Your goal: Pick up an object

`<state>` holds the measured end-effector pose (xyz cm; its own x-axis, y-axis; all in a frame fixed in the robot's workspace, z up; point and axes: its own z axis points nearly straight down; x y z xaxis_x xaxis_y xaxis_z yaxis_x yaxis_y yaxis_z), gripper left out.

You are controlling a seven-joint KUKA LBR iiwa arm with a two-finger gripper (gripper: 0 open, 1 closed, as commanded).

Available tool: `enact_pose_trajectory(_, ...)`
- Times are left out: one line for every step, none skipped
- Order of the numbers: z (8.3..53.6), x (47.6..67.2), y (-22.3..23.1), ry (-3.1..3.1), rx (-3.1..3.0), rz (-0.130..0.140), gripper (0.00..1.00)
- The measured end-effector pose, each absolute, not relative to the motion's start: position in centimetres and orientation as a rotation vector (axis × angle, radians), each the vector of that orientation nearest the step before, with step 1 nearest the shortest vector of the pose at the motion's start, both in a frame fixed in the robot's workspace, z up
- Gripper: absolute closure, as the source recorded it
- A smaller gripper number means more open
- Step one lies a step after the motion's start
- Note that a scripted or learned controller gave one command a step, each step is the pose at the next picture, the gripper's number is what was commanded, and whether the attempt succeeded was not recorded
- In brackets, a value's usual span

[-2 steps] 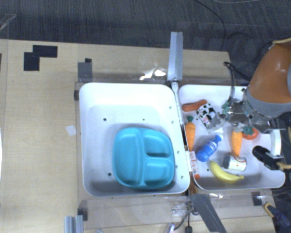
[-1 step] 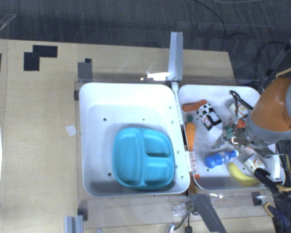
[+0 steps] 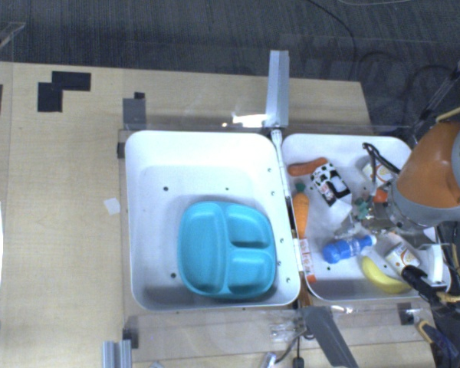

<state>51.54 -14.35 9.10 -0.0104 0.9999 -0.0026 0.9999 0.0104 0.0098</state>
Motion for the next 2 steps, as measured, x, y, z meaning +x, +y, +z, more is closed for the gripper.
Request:
enact_pose_trajectory(10.2,51.8,-14.2,2.229,2.197,0.016,1.0)
enact_pose_trajectory(18.6,53.9,-3.8,2.32,2.111,0.007,1.0)
